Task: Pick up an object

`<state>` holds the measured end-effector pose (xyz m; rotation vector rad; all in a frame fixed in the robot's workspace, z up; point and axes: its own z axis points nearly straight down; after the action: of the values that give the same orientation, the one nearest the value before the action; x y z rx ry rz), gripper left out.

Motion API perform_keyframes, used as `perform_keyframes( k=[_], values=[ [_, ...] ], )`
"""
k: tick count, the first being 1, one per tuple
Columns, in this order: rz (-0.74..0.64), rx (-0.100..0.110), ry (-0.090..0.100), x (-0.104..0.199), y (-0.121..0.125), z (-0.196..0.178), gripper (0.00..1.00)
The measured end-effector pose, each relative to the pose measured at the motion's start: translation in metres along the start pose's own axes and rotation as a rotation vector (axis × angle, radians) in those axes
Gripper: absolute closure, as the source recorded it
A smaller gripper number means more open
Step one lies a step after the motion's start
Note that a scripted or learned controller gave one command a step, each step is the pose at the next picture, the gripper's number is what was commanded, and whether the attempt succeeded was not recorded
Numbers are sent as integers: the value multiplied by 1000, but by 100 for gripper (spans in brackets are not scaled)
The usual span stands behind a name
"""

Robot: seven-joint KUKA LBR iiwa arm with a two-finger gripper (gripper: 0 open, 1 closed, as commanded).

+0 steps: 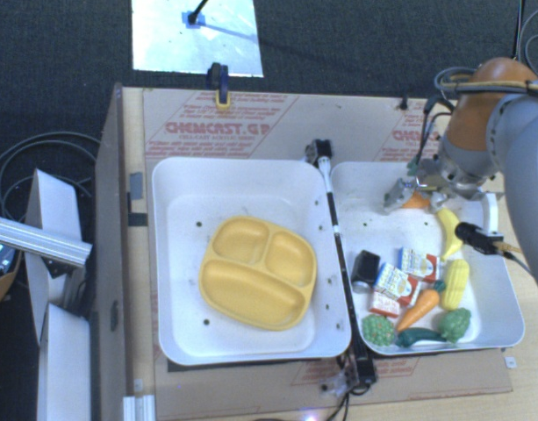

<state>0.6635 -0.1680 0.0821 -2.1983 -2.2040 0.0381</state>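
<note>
Camera view: arm entered from right edge, orange band at upper right of frame. Gripper hung low over upper part of right bin, beside small orange item; grip state could not be told.

Toys crowded lower right of frame: banana, corn, carrot, two broccoli pieces, small cartons, black block.

Left bin, centre of frame, held yellow divided tray.

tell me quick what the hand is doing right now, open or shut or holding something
hand: low in the right bin, beside a small orange item; open or shut cannot be told.
</note>
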Motion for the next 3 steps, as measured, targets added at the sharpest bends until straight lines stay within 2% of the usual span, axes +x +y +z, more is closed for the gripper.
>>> perform_keyframes(
  k=[1, 2, 3],
  values=[
    [0, 0, 4, 1, -3, -7, 100],
    [3, -45, -5, -6, -68, -108, 100],
    [1, -40, -4, -4, -67, -102, 0]
  ],
)
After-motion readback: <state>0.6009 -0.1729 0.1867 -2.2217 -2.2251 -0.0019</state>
